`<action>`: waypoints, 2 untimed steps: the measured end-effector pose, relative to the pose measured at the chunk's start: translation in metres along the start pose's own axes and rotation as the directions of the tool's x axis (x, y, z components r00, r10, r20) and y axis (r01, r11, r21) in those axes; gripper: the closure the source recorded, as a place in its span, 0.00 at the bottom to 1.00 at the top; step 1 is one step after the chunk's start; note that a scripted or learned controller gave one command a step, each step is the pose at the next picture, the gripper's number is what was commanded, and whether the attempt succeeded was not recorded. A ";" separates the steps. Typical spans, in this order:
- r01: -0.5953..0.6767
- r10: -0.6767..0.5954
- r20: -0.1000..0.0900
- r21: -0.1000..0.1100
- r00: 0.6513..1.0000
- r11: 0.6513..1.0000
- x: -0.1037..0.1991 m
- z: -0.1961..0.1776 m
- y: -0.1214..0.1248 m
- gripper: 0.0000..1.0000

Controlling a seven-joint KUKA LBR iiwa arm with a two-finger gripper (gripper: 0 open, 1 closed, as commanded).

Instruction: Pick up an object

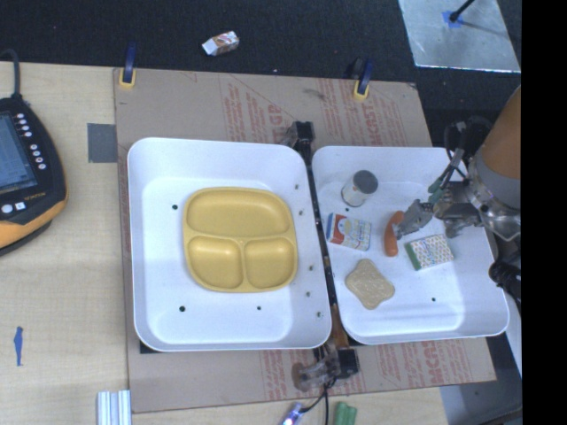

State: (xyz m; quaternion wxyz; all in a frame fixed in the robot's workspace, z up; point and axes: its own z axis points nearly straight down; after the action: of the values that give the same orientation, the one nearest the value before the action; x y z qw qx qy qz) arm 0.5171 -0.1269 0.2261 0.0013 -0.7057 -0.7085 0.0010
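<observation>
— What's in the right bin point(469, 321)?

— Small things on smooth white plastic: a grey-topped cylinder point(360, 187) standing near the back, a flat printed packet point(348, 231), a lumpy tan biscuit shape point(368, 283), an orange sausage-like piece point(391, 236) and a speckled green-edged block point(430, 251).

— And the claw point(423, 219)?

— It hangs low over the right bin, just above the block and beside the orange piece. Whether it's spread or closed I can't tell (it's a tangle of dark metal from here), and nothing visibly sits in it.

— The left bin point(151, 237)?

— A glossy yellow tray point(240, 238) with three rounded compartments, lying flat in the middle.

— Anything cut off?

— A black-and-orange handset point(27, 180) on the tabletop point(62, 326), clipped by the left edge.
</observation>
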 end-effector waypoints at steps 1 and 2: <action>0.001 -0.001 0.002 0.001 1.000 1.000 -0.017 0.062 0.045 0.00; 0.000 0.000 0.002 0.002 1.000 1.000 -0.027 0.135 0.058 0.00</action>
State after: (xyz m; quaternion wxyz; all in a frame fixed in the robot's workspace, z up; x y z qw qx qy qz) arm 0.5751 -0.1533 0.0910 0.0014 -0.7056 -0.7086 0.0023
